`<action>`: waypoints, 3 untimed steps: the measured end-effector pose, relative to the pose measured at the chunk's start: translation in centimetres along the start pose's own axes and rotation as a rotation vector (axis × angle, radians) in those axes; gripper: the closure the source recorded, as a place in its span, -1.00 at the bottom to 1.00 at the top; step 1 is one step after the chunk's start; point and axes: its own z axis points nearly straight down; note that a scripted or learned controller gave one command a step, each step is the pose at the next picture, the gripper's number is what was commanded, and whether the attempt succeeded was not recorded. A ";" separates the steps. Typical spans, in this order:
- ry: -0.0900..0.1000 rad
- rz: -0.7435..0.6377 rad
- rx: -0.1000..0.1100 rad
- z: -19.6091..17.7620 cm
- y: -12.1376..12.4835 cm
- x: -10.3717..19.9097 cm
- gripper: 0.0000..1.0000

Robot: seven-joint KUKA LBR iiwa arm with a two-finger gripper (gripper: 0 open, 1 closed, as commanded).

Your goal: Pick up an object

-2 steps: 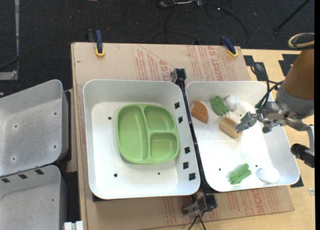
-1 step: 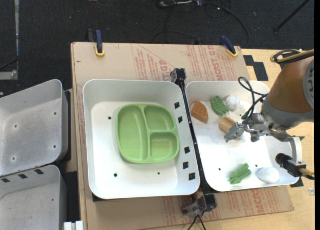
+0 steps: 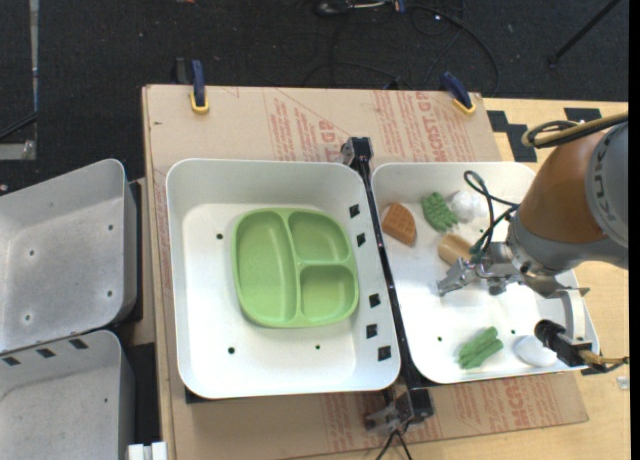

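The tool (image 3: 455, 280) sits low over the right bin (image 3: 420, 348)'s bare middle, grip state indeterminate. Objects ring it: tan piece (image 3: 455, 247) just beside, orange piece (image 3: 399, 223), green pieces (image 3: 437, 210) (image 3: 479, 348). The arm (image 3: 570, 203) hides the bin's right wall.

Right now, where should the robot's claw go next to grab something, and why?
Probably a short move up and slightly back toward the tan block. The gripper hovers just below it in the right bin, with nothing between its fingers. That block looks nearest; the green toy lies farther away.
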 end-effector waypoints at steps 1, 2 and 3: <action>0.000 0.001 0.000 -1.0 0.0 0.0 1.00; -0.001 -0.003 -0.003 -5.2 0.2 -0.1 1.00; -0.001 -0.003 -0.004 -9.4 -0.1 0.0 1.00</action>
